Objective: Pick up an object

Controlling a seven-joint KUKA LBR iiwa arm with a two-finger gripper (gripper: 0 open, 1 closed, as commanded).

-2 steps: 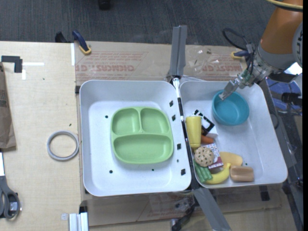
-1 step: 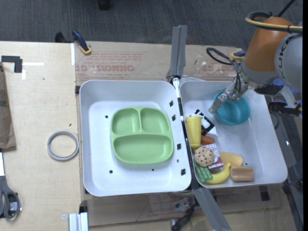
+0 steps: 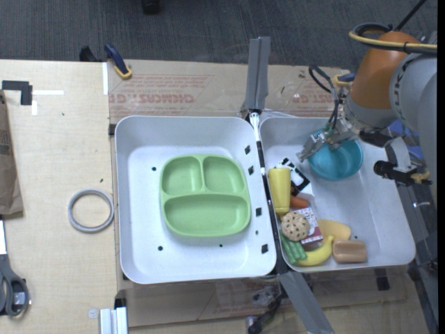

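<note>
The arm [image 3: 389,82] reached in from the right, its orange band above the wrist, and bent down over the far end of the right bin [image 3: 389,214]. The gripper [image 3: 321,143] hung low at the near-left rim of a blue bowl [image 3: 337,160], its metal fingers [image 3: 309,149] pointing down and to the left. Whether they were spread or pressed together could not be told; nothing showed between them.

The bowl sat in the far part of the right bin, upright, with the gripper overlapping its rim. Nearer the camera in the same bin lay a crowd of small things. A yellow cup [image 3: 280,188] stood against the left wall, with a black-and-white block [image 3: 295,175] just beside it. Below these lay a cookie [image 3: 295,225], a banana [image 3: 321,250] curved along the near side, a green piece [image 3: 292,251] next to it, and a tan loaf [image 3: 349,251] at the near right. They touched or overlapped one another.

The left bin [image 3: 135,207] held a green tray [image 3: 205,195] with three compartments, lying flat near its middle.

On the bench to the left lay a grey ring [image 3: 91,209], well apart from both bins, and scissors [image 3: 12,291] at the near left edge.
</note>
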